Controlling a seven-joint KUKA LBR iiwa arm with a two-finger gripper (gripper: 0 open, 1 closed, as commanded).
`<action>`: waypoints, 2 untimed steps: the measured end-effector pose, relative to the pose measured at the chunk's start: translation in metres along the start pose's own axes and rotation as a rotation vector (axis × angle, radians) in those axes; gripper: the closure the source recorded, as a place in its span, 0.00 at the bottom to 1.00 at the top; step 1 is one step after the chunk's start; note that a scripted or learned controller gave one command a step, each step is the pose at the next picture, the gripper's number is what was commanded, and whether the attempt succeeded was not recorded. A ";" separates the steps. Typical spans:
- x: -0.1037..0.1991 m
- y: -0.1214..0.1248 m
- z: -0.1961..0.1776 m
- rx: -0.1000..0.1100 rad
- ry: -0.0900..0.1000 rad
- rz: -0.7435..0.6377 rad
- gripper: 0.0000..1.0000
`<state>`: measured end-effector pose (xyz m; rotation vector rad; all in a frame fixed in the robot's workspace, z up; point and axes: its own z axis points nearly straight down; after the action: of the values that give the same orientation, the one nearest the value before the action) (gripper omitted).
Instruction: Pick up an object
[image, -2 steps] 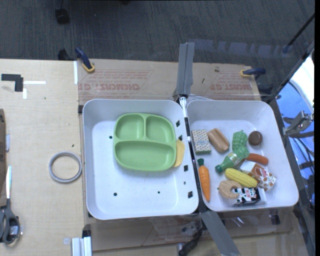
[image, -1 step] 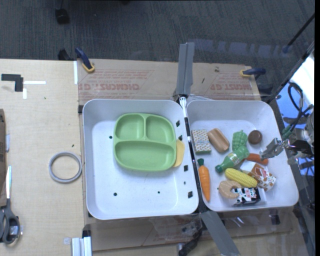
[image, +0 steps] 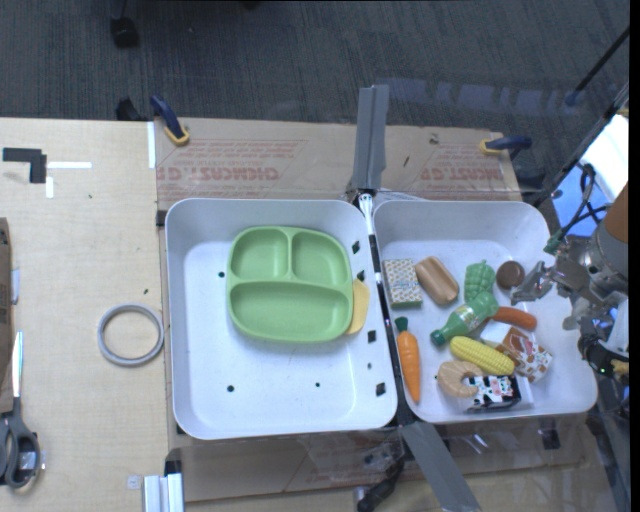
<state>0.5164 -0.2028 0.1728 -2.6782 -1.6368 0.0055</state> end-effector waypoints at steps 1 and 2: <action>0.046 0.060 0.023 -0.004 -0.001 -0.289 0.00; 0.048 0.074 0.065 -0.016 -0.001 -0.366 0.00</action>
<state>0.6041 -0.1941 0.1079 -2.3456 -2.1058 -0.0073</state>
